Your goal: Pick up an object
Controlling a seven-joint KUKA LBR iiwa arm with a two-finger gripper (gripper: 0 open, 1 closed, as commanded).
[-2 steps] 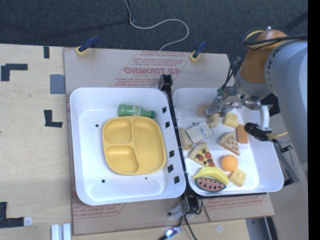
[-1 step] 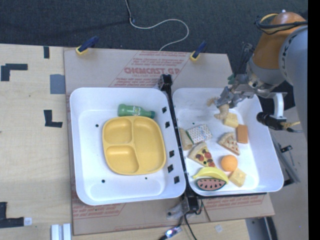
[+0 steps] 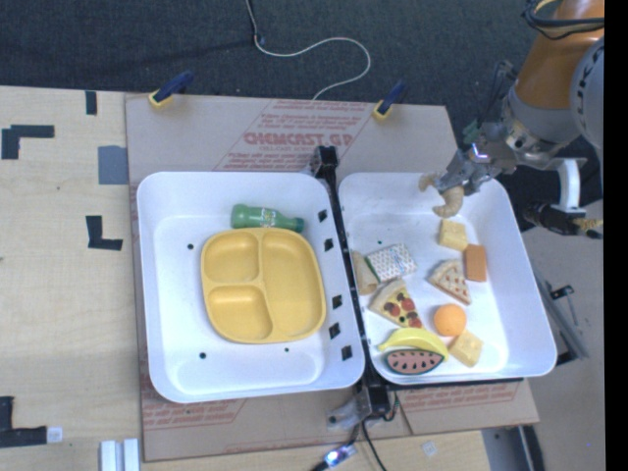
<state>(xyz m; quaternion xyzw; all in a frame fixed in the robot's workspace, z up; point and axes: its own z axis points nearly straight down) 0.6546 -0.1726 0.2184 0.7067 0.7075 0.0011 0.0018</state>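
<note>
My gripper (image 3: 457, 186) hangs over the far edge of the right bin (image 3: 525, 292), below the grey wrist and orange band. A small tan curved food piece (image 3: 448, 201) sits between its fingers, lifted near the bin's rim. Several toy foods lie in the right bin: a yellow cheese cube (image 3: 453, 234), an orange block (image 3: 476, 263), a sandwich triangle (image 3: 451, 283), a checkered cracker (image 3: 391, 261), a pizza slice (image 3: 395, 305), an orange (image 3: 449, 319), a banana (image 3: 412, 340) and a watermelon slice (image 3: 412, 361).
The left bin (image 3: 162, 263) holds a yellow divided plate (image 3: 263, 285) and a green bottle (image 3: 265, 218) lying behind it. A black divider (image 3: 339, 263) runs between the bins. A white cable (image 3: 314, 52) loops on the dark floor behind the bench.
</note>
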